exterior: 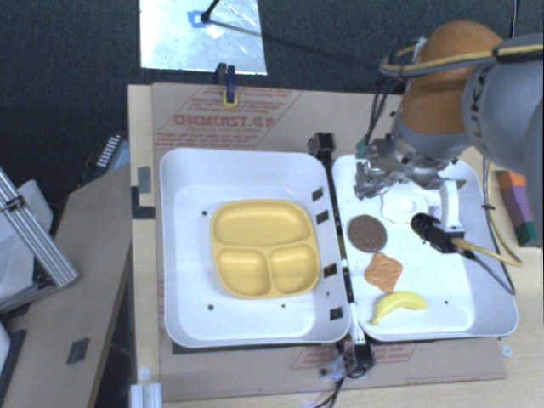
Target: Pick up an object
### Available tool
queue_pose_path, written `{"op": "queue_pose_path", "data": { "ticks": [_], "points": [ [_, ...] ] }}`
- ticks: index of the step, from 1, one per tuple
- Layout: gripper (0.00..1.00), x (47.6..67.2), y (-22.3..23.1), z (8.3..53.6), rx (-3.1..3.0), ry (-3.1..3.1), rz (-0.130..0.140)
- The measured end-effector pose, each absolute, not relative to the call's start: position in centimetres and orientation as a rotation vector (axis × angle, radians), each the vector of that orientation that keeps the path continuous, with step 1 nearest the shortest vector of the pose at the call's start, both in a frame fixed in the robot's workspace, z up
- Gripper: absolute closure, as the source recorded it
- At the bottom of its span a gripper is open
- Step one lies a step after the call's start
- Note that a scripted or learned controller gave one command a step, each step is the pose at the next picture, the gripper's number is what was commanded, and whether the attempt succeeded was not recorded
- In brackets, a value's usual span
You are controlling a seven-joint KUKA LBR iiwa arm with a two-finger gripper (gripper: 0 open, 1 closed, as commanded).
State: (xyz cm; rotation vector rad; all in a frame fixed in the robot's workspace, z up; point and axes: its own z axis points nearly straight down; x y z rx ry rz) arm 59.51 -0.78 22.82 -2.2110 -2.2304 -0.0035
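So far nothing is lifted: the gripper [371, 179] hangs over the right bin [489, 313] at upper right (finger state unclear), while the brown disc [367, 233], orange piece [384, 271] and banana [399, 304] lie below.

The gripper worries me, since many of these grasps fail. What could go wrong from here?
1. The gripper hangs at the right bin's far left corner, beside the wall; it may strike it on descent.
2. The brown disc and the orange piece lie flat, so fingers may slide over them.
3. The banana sits near the bin's front wall, which may crowd a grasp.
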Motion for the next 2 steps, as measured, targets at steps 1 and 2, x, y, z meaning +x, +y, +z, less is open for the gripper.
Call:
{"op": "queue_pose_path", "data": {
  "ticks": [1,2],
  "points": [
    [1.0,56.3,3.9,21.7,-2.209,-2.23,-0.001],
    [1.0,52.8,7.4,22.4,-2.21,-2.229,-0.001]
  ]
}}
